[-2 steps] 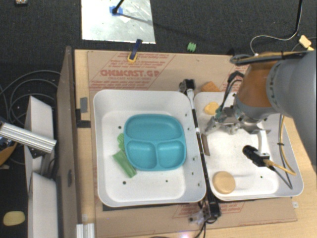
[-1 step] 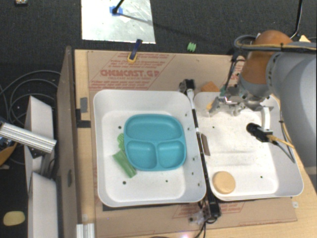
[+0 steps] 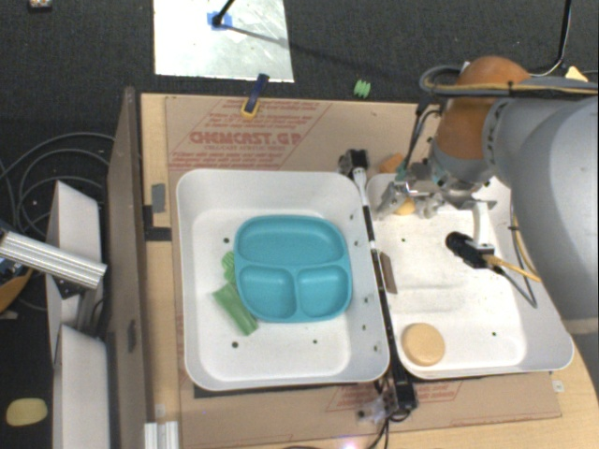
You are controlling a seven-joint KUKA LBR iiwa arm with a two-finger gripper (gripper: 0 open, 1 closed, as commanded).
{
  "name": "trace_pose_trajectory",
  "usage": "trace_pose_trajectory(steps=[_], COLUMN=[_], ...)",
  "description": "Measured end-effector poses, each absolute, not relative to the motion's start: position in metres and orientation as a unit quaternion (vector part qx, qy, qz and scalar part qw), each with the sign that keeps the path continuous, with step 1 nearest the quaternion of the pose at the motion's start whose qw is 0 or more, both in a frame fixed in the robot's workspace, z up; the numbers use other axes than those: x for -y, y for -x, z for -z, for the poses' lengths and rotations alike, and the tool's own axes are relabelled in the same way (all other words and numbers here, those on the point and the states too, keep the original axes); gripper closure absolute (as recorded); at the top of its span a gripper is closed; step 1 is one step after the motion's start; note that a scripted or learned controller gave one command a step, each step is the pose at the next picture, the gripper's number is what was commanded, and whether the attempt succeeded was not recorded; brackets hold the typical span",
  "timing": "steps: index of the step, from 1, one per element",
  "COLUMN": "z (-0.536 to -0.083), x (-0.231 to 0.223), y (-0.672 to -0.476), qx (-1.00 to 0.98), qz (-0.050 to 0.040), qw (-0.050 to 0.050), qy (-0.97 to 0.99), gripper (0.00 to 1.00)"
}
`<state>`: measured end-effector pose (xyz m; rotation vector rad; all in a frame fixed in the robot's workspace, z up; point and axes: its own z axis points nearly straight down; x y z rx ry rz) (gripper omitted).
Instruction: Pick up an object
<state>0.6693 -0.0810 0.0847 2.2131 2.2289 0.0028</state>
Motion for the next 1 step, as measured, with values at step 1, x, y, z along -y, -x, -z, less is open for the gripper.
trace_pose_trajectory(steps=[1], z=[-0.0848], x=[0.0829], y=[-0.6691], qx=[-0.709], qz=[-0.0008], qw=[0.001], qy=[-0.705], gripper=[0.00])
